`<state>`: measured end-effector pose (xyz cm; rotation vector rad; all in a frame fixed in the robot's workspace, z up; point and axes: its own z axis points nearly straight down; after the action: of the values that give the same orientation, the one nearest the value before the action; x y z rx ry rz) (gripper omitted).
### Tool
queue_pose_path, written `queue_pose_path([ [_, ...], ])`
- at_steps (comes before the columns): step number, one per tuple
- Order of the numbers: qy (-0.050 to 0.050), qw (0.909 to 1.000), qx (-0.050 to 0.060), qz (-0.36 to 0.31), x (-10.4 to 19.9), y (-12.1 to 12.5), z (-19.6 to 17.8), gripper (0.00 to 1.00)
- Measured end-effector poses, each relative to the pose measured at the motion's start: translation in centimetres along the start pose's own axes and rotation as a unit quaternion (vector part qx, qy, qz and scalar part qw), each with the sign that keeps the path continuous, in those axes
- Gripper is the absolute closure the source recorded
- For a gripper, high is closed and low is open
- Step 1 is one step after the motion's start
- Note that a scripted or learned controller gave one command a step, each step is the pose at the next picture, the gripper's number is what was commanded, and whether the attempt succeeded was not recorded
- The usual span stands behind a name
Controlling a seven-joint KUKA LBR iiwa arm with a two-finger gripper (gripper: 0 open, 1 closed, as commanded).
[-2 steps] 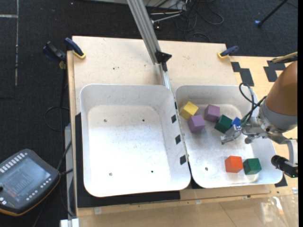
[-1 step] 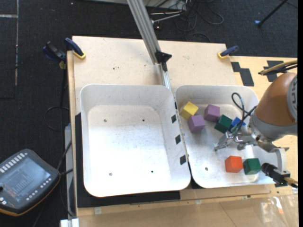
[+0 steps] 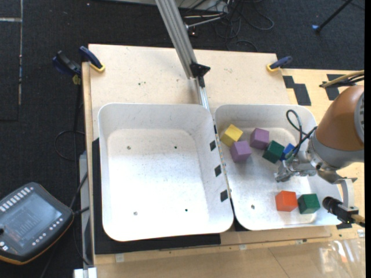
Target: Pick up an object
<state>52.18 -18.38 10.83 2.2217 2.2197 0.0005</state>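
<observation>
- The grey arm with its orange band reaches in over the right-hand shallow white plastic bin [image 3: 246,223], and its gripper [image 3: 288,172] hangs low inside that bin, close to the far right wall. How wide it stands cannot be told from this slant, and no block can be seen in its grasp.
- Taking the small orange-red cube [image 3: 286,201] as landmark: the gripper sits just behind it, towards the back of the bin. A dark green cube [image 3: 308,203] lies just beside the orange-red cube on its right, perhaps touching. A second dark green cube [image 3: 273,152] and a blue block [image 3: 288,151], partly hidden by the arm's cabling, lie further back, close to the gripper. Two purple cubes [image 3: 241,150] and a yellow cube [image 3: 232,135] sit well behind and to the left.
- Likely trouble: the gripper stands between two clusters, over bare bin floor, so closing here would probably catch nothing.
- If it shifts towards the orange-red cube, the green neighbour may block one side, and the pair would be pushed rather than gripped.
- A descent near the blue block risks landing on a tilted edge and knocking it aside.
- The bin wall nearby leaves little room, so a collision with it seems possible.
- The left-hand white bin [image 3: 110,155] on the surface plays no part.
</observation>
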Motion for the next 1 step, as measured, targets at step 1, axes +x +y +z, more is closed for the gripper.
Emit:
queue_pose_path([
  [1,-0.001,1.0000,-0.003,-0.002,-0.52,0.94,-4.79,1.00],
])
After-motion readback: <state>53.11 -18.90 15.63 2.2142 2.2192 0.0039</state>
